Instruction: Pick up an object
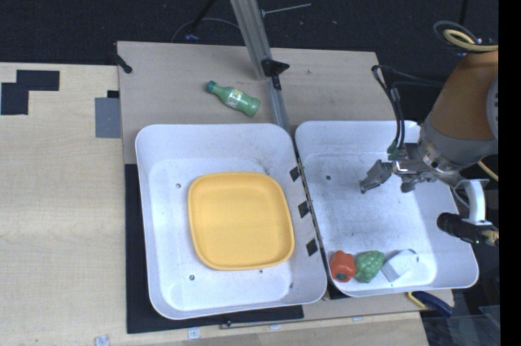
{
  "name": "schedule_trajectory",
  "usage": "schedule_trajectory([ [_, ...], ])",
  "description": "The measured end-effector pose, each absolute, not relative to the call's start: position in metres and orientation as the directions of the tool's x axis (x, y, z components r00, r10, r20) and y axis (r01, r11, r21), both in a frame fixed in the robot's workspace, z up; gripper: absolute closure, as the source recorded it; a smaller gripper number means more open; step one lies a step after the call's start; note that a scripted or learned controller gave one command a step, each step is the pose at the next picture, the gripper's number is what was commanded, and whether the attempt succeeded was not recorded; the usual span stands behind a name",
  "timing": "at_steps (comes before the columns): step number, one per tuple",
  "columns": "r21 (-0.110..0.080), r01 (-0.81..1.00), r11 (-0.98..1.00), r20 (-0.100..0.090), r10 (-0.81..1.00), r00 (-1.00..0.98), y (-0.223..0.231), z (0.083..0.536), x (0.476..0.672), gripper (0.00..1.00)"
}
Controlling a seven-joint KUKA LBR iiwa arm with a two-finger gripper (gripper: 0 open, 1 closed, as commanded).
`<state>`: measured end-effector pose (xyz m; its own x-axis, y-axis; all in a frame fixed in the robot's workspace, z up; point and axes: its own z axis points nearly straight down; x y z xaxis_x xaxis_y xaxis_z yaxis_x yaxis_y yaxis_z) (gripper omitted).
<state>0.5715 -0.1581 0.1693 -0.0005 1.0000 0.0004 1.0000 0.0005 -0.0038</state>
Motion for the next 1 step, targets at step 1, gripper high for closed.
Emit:
schedule_trajectory([
  [1,-0.004,1.000,0.001,0.001,1.000,-0.001,-0.1540,0.1173,0.5611,0.00],
])
